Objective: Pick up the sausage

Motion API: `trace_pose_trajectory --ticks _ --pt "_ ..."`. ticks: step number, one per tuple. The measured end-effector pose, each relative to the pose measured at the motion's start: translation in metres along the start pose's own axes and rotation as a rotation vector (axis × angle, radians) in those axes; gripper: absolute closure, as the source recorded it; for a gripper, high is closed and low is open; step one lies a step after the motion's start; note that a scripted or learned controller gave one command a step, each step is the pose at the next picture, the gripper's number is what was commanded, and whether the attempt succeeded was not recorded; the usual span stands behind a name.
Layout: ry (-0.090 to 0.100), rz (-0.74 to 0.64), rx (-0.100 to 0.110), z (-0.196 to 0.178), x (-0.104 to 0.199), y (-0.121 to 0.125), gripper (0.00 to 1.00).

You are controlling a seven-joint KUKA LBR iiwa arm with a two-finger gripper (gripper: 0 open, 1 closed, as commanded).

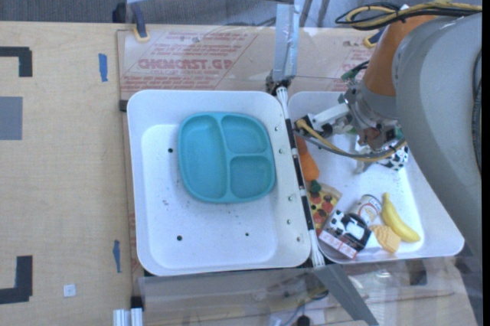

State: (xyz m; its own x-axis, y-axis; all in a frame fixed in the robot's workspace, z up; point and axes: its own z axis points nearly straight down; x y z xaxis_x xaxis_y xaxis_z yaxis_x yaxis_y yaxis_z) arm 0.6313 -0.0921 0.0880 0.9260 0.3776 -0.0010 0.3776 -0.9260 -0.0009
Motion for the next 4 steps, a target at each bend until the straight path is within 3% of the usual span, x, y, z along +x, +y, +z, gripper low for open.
trace_pose_trajectory --ticks 1,2,3,4 --pt "-0.002 -0.003 -0.001 -0.011 0.0 0.0 1.0" --pt "0.0 0.028 0.0 -0.097 0.001 -0.021 1.0" --pt "0.007 0.129 -0.002 -0.001 0.014 0.023 1.0" --pt "0.006 0.125 -0.002 -0.011 0.015 0.023 1.0"
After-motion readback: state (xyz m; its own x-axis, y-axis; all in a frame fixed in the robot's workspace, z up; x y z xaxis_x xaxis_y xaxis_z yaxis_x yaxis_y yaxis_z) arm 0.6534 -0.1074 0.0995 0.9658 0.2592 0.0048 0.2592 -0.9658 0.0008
